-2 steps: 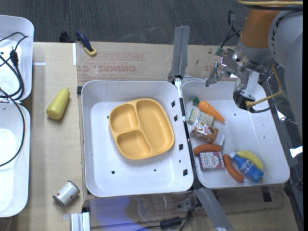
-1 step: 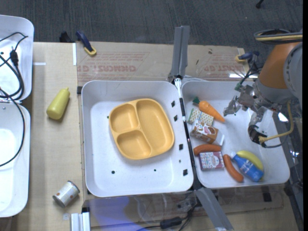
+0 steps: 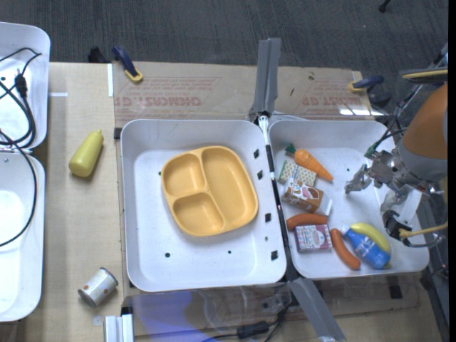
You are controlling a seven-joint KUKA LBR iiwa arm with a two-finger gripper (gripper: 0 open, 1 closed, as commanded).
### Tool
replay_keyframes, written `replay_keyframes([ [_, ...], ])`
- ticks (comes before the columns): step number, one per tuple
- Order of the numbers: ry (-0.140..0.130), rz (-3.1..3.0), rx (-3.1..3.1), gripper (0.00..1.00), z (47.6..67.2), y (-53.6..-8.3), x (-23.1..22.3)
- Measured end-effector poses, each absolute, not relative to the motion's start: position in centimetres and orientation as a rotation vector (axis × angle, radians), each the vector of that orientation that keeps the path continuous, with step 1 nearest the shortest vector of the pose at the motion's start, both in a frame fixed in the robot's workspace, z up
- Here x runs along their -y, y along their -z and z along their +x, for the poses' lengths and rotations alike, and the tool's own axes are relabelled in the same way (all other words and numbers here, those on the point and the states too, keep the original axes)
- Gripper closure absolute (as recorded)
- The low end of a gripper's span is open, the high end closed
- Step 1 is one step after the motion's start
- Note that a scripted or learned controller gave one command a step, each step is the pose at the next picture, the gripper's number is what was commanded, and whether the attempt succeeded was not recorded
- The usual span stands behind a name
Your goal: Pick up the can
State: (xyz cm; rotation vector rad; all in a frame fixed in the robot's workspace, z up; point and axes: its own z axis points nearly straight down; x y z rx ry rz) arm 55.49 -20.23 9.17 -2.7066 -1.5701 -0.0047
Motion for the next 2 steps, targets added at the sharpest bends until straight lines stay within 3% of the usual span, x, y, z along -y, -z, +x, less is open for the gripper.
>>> replay_keyframes([
  [1,0.004,-2.710,1.557,0.00,59.61,-9.00,20.20],
  [2,0.006,-2.770,1.451,0.00,60.00,-9.09,20.18],
])
